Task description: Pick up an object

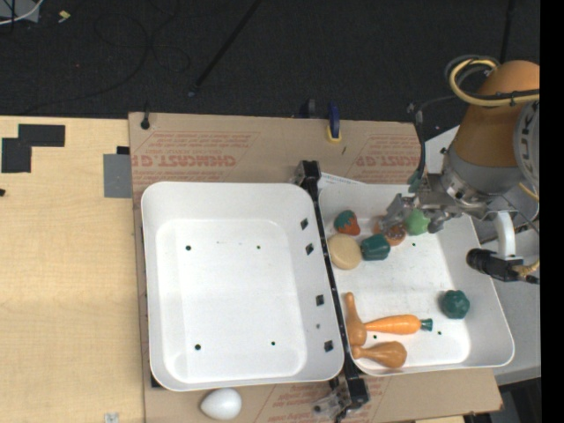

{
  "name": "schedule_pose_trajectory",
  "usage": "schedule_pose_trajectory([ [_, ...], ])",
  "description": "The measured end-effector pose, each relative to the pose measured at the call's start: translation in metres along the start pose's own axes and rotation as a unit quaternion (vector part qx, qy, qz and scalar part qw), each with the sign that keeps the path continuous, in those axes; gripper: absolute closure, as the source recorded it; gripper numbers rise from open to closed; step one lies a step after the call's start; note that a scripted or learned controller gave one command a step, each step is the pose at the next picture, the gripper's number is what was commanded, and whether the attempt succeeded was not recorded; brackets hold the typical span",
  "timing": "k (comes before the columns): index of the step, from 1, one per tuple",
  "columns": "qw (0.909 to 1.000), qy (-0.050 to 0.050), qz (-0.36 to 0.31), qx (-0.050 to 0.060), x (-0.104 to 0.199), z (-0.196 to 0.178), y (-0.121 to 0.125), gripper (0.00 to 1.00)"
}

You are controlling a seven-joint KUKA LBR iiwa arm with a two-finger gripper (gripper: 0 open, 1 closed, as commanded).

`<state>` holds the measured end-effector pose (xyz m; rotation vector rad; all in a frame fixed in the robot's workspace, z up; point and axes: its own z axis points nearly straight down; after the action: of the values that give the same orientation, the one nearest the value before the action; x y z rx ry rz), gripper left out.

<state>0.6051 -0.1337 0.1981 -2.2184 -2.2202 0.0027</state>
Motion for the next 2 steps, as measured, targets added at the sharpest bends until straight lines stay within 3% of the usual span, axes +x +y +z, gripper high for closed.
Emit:
schedule_pose_trajectory([
  [1, 1.0000, 0.001, -0.002, 0.001, 0.047, 0.092, 0.039, 0.00],
  [2, 1.0000, 0.000, 0.000, 0.001, 0.048, 0.112, 0.010, 0.00],
])
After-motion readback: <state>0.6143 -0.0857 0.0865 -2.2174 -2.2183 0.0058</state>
